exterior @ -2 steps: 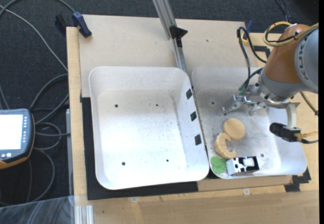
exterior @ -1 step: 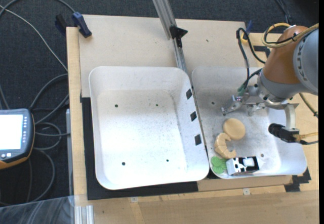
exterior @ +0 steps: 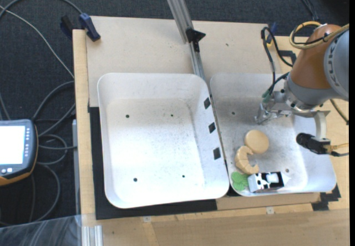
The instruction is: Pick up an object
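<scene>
- the gripper (exterior: 265, 113) hangs over the right bin (exterior: 310, 184), with the grey-and-orange arm behind it toward the view's right.
- whether the fingers are open or closed i cannot tell from this slanted view; nothing shows between them, so i would not say they hold anything.
- the nearest candidate is the round tan object (exterior: 257, 141), lying just below the fingers in the view, a touch to their left and apart from them.
- it looks roughly round, so i see no clear long axis to line the fingers up with.
- further the same way lie the curved tan piece (exterior: 244, 160), which touches the round one, then the green disc (exterior: 239, 181) and the black-and-white box (exterior: 267, 181) by the bin's near rim.
- the coming move, as i judge it, is a short shift toward the near rim, then a descent.
- the left bin (exterior: 111, 89) sits well apart from the fingers.
</scene>
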Controlling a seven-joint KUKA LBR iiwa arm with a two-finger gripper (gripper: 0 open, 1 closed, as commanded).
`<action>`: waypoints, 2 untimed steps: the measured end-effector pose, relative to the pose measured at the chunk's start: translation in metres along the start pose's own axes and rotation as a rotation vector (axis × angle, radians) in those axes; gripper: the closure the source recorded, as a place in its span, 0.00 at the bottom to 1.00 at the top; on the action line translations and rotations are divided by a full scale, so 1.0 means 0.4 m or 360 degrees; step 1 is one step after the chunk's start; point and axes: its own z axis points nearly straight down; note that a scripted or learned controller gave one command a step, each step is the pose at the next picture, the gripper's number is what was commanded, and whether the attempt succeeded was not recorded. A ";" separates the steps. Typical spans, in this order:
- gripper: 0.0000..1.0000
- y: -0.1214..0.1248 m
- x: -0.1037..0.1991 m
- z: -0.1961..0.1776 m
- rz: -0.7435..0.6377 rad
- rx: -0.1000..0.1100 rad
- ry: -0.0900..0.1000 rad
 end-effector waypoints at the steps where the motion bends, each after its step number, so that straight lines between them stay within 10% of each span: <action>1: 1.00 0.012 0.000 -0.162 -0.0002 -0.0012 -0.0006; 2: 1.00 -0.001 0.018 -0.306 -0.0004 -0.0012 -0.0005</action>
